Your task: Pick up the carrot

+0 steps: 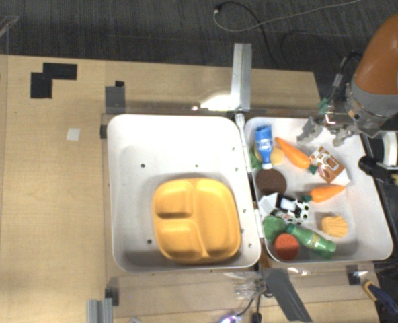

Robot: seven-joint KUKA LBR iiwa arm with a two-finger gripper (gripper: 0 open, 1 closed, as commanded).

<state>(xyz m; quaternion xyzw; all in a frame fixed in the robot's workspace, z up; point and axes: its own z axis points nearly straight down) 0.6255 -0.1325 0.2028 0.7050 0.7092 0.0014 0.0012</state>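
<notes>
Two orange carrots lie in the right bin (380, 241). One carrot (293, 153) is at the back, slanting beside a blue bottle. A smaller carrot (328, 192) lies near the middle right. My gripper (325, 133) hovers over the back of the right bin, just right of and above the larger carrot. Its fingers (311, 128) are spread open with nothing between them. A brown and white snack packet (325, 165) sits between the two carrots, right below the gripper.
The right bin also holds a blue bottle (263, 140), a brown round cookie (271, 180), a black-and-white cow toy (293, 209), a green bottle (313, 239), a red ball (286, 246) and a yellow pastry (334, 226). A yellow divided tray (195, 219) fills the left bin (132, 147).
</notes>
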